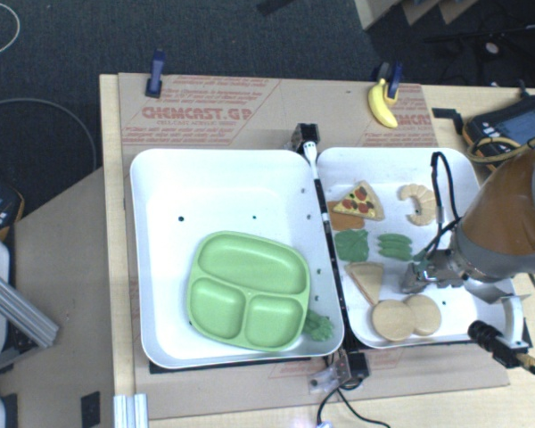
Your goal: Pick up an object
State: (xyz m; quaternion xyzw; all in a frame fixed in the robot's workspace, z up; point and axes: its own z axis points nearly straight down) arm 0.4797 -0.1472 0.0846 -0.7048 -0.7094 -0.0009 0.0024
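My gripper [416, 277] hangs low in the right bin [459, 172], just above the round cookies [405, 318]; how its fingers stand I cannot tell.

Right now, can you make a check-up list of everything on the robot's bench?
Surface: brown cardboard-covered bench bearing two white bins; left bin, right bin.
Job's things: pizza-slice toy, tan croissant toy, green leafy pieces, two round tan cookies, all in right bin.
Clutter: green divided plastic tray in left bin; yellow banana on bench.
Grippers: gripper low inside right bin.
Cables: black cable along arm.
Surroundings: dark carpet.
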